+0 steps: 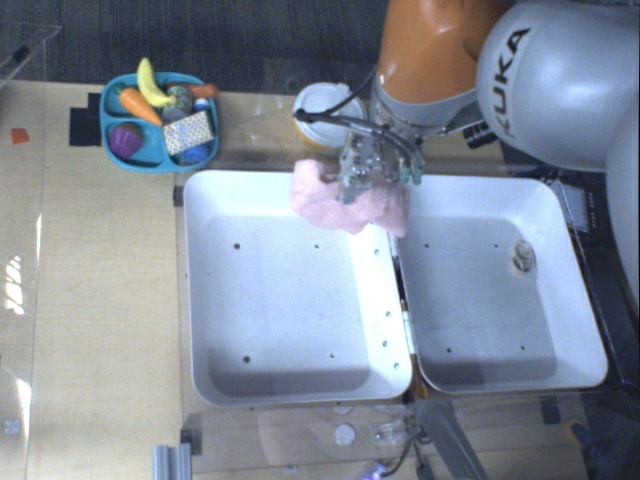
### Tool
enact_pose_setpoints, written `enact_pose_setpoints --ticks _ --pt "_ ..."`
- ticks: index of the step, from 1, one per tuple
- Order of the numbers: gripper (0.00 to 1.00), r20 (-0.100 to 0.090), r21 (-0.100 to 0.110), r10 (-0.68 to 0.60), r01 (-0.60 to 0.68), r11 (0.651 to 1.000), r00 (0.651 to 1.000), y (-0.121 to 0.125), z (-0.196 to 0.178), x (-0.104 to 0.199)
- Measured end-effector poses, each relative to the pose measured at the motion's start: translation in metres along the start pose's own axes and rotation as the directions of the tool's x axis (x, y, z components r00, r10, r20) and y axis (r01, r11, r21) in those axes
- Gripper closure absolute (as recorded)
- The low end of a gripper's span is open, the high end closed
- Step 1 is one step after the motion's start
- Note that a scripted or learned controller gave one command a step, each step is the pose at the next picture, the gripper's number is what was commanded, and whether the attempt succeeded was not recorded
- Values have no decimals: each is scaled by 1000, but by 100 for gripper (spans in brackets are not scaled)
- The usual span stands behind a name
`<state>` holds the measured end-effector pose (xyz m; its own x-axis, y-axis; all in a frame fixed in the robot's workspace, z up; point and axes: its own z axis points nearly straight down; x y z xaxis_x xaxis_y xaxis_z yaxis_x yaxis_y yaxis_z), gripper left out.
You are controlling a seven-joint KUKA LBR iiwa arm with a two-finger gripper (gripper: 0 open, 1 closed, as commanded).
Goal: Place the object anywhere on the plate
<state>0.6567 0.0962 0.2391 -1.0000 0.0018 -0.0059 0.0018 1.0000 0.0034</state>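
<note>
A soft pink cloth (325,206) hangs over the back rim where the two bins meet, bunched around my gripper (353,186). The fingers are shut on the cloth's upper part, and it droops to either side of them. The blue divided plate (148,164) sits on the bench at the far left, well left of the gripper. It holds toy food: a banana (150,83), a carrot (138,106), a purple piece (124,140) and a speckled block (190,130).
The left white bin (280,298) and the right white bin (480,308) lie side by side below the gripper. A small grey-brown object (523,258) rests in the right bin. A white round container (322,108) stands behind the bins near the wrist.
</note>
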Motion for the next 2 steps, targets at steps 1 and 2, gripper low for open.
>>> enact_pose_setpoints --ticks 1,2 --pt "100 -1 -1 -4 4 1000 1000 51 9 -6" --pt "0 0 -1 -3 3 1000 1000 51 8 -6"
